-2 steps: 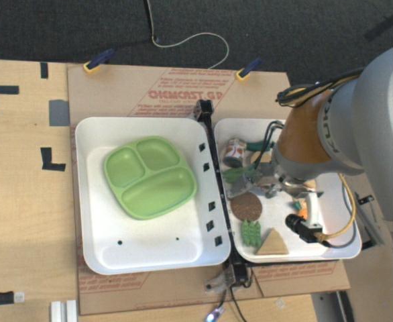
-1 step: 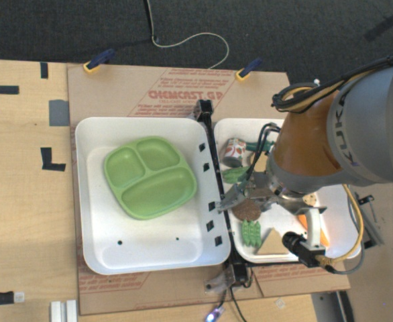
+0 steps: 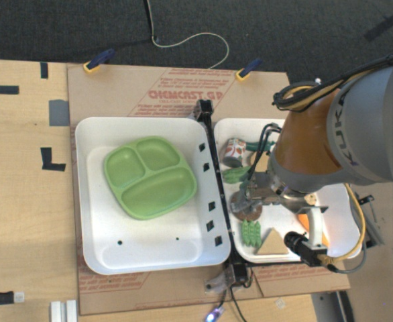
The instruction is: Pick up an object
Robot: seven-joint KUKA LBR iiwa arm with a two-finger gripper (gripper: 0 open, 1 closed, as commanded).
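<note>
We note the end effector low inside the right bin, close to the divider between the two bins; we cannot tell how it is set. Around it in that bin lie a small patterned can, a green ridged piece, a tan wedge and an orange item. The left bin holds a green divided plate.

Red print reading "CHEMCAST GP" stands on the brown cardboard sheet above the bins, upper centre of frame; smaller lines around it illegible. Partial "KU" lettering on the grey arm, right.
</note>
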